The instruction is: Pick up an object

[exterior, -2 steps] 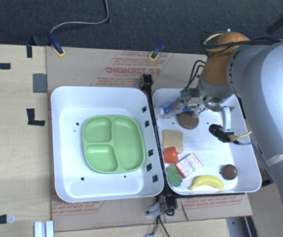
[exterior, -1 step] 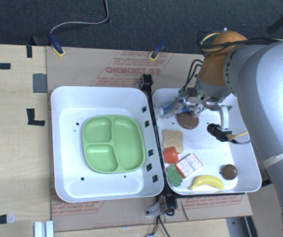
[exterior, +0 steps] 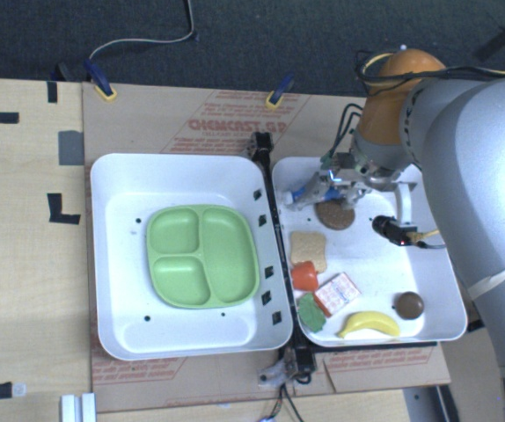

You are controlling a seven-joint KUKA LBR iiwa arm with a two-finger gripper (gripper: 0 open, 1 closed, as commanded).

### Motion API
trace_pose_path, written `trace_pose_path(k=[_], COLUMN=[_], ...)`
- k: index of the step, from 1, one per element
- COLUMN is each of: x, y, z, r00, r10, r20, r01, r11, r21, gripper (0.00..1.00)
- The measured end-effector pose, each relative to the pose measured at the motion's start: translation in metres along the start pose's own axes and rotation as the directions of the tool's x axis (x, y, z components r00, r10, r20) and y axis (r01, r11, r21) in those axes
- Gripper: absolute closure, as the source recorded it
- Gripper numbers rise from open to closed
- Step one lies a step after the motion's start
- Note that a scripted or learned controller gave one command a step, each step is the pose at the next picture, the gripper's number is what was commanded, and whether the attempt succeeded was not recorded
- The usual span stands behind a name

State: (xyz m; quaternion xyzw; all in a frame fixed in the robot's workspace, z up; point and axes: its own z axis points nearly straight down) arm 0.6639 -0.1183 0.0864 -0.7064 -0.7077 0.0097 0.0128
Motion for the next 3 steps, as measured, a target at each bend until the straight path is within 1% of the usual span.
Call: trace_pose_path(k=[1, 2, 3], x=[0.0007, 0.0064, 0.0033], y=[-0.0165, -0.0164, -0.0118], z=[-0.0028, -0.0031, -0.002], r00=[1.0, 1.0, 1.0], r10=[-0.001, 0.001, 0.0], r20=[0.007, 0.01, 0.006], r01=[0.001, 0.0, 0.0], r11=[0.999, 0.999, 0.999], r21=[-0.044, -0.044, -0.036], gripper=[0.0, 0.0, 0.0])
